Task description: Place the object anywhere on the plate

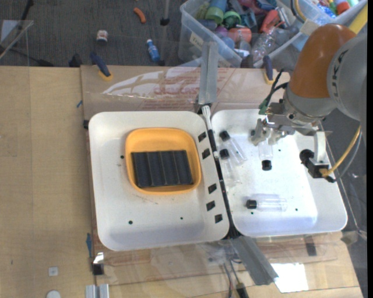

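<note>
The gripper [265, 135] hovered upper right over the right bin [326, 215], its jaw state unclear, probably seeking a clear vial [269, 203] destined for the yellow plate [162, 138].

a clear plastic tub [233, 35] crammed with bright toys sits beyond the gripper [265, 132], at the far edge of the view, and the dark floor [70, 29] to the gripper's far left holds a small blue bottle [152, 50], an orange tool [139, 13] and a blue-handled tool [100, 65]. the wooden desk [41, 174] spreads well to the left of the gripper, and a grey metal bar [208, 75] stands just left of it, rising between the two white bins [151, 233].
</note>
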Controlling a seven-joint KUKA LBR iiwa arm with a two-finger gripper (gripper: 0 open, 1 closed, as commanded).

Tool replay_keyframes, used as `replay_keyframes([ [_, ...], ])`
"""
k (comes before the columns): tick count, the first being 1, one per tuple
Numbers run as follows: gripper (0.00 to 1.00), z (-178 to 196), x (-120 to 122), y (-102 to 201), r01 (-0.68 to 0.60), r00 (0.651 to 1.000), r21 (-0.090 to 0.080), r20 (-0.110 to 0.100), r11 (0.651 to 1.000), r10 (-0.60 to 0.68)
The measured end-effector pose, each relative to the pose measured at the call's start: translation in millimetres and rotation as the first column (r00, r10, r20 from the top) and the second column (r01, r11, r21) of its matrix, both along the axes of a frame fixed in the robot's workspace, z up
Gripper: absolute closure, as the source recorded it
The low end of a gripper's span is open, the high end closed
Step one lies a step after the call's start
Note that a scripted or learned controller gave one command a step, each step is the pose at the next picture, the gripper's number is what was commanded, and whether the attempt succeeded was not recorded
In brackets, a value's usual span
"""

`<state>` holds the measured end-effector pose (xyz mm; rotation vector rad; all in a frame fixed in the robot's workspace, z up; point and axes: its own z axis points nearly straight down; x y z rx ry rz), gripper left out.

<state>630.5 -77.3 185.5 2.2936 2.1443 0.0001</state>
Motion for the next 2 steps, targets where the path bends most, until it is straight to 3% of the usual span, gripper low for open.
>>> replay_keyframes([
  [1,1.0,11.8,24.1,39.4,-0.255,0.967,-0.001,0.004,0.967,0.255],
  [2,1.0,14.8,36.8,58.4,-0.309,0.951,-0.001,0.003,0.951,0.309],
])
